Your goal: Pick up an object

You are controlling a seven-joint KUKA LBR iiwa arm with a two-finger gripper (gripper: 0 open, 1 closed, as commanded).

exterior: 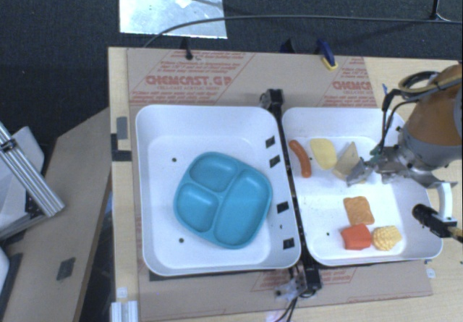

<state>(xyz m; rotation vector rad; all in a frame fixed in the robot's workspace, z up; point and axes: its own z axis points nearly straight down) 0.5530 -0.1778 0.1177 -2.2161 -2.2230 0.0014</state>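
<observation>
The counter point(239, 71) carries two white bins side by side. The left bin point(155, 168) holds a blue divided plate point(223, 200). In the right bin point(322, 241), the arm point(434, 121) reaches in from the right, and its end effector point(359, 173) sits low, just beside a beige wedge point(348, 156); whether it is spread or pinching, I cannot tell. Nearby lie a yellow piece point(323, 153) and a red sausage point(300, 158). Lower down sit a tan cracker point(358, 209), an orange-red block point(355, 236) and a small corn cob point(386, 237).
</observation>
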